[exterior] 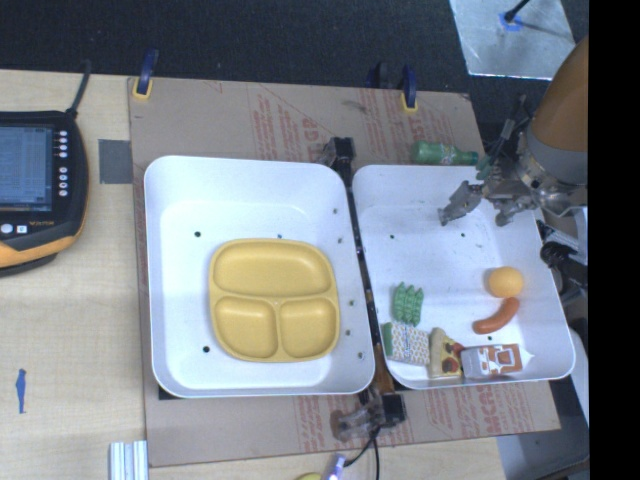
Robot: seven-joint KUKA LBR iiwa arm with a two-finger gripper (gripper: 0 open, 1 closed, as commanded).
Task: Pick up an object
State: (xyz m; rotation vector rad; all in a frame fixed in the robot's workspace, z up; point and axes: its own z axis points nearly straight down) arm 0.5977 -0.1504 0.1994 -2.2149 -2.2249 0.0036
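Note:
The right bin holds several small items along its near side: a green ridged toy, an orange ball, an orange sausage, a patterned packet, a tan wedge and a small carton. My gripper hangs over the far right part of this bin, well behind those items. Its fingers are spread open with nothing between them.
The left bin holds a yellow divided plate. A green bottle lies on the cardboard just behind the right bin. A teach pendant rests on the bench at far left.

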